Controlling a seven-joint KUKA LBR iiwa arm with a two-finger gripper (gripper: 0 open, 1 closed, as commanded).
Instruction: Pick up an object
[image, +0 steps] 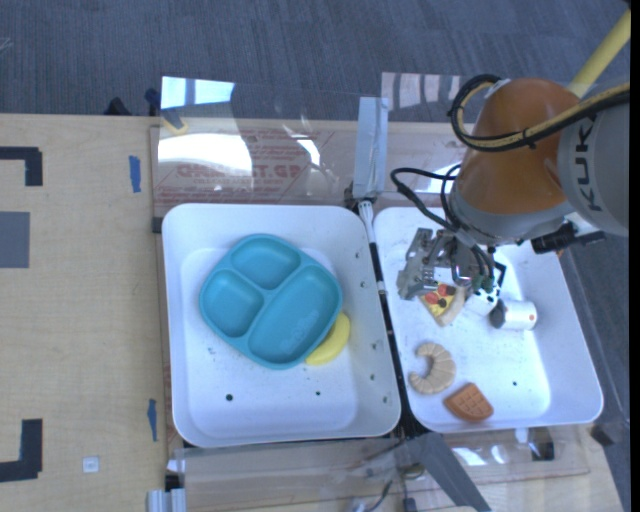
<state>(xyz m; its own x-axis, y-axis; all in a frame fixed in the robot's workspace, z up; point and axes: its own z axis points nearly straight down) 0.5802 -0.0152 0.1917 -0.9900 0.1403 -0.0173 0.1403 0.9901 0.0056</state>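
We see two shallow white bins side by side on the worktop (70, 330). The left bin (190, 400) holds a blue divided plate (270, 298) with three compartments, tilted a little and lying near the bin's middle; a yellow piece (334, 342) pokes out from under the plate's lower right rim, mostly hidden by it. The right bin (560, 370) holds several small things: a pizza slice toy (442, 300) with red and dark spots in the upper middle, a small white cylinder (518, 316) lying on its side just to the right of it, a tan croissant-shaped piece (434, 367) below the slice, and an orange-brown piece (468, 402) near the front wall, just beside the croissant shape. The gripper (432, 268) hangs over the right bin's upper left part, directly above and beside the pizza slice toy, with the arm's orange band (510, 150) and dark cables above it covering the bin's back corner. We cannot tell from this view how the jaws stand, nor whether they touch the slice. Between the two bins runs a grey divider rail (368, 150), and behind the left bin stands a clear panel with red print (235, 170). Blue tape marks (134, 172) sit on the worktop left of the bins.
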